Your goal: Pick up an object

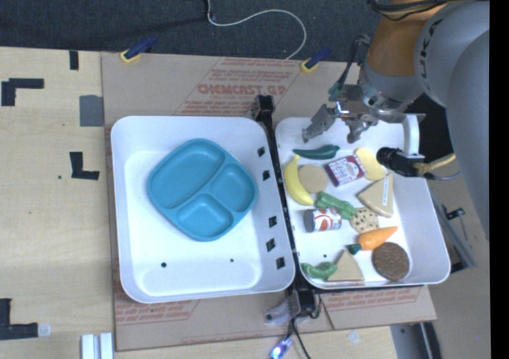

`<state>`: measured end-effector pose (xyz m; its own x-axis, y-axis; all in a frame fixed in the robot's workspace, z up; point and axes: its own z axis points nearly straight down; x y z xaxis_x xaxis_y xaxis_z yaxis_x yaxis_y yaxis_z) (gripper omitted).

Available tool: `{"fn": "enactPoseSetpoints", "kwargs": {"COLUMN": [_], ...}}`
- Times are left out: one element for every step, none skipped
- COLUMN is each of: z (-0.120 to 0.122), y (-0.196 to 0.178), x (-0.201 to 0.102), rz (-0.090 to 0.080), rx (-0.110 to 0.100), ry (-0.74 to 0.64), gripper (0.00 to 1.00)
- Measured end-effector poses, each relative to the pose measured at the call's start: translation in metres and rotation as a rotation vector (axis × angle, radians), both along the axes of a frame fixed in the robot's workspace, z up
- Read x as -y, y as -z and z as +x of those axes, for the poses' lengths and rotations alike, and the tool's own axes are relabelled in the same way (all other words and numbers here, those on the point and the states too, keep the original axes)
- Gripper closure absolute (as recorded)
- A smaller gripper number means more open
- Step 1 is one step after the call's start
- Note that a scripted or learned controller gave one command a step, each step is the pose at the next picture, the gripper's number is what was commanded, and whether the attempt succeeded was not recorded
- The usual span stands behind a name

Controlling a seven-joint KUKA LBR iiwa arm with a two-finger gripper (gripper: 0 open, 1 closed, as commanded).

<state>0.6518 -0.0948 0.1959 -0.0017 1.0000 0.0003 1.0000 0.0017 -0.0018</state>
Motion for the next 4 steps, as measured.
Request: {"fn": "enactPoseSetpoints", "kwargs": {"z": [0.002, 0.002, -0.014, -0.111], "y": [0.012, 0.002, -0.108, -0.184], "x": [-0.015, -0.015, -0.059, -0.125], "rz": [-0.001, 0.0, 0.001, 0.004], "rx": [-0.001, -0.001, 0.012, 0.006], "ry": [0.0, -0.001, -0.005, -0.008], "gripper": [0.0, 1.0, 1.0, 1.0]}}
